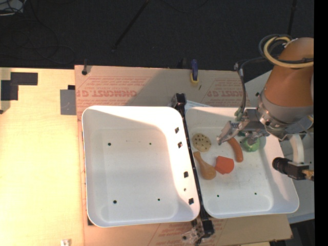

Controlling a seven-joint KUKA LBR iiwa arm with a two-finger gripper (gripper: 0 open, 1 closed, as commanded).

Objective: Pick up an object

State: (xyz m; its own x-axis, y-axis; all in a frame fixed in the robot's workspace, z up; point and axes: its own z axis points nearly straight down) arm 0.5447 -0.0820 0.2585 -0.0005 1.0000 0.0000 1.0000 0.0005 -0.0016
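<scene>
The right bin [277,201] holds several small objects. A round tan disc with holes [201,141] lies by its left wall. Below the disc is a tan drumstick-shaped piece [205,167], with a red block [224,164] touching its right side. An orange sausage-shaped piece [236,149] lies slanted above the red block, and a green object [252,144] sits right of it, partly under the arm. My gripper [229,133] hangs over the bin's upper middle, just above the upper end of the orange piece and pointing down-left. I see nothing held in it.
The left bin [97,137] lies beside the right one, with a black clamp rail [185,152] between them. The arm's orange-banded wrist [289,81] looms over the right bin's far right corner. Brown board surrounds both bins.
</scene>
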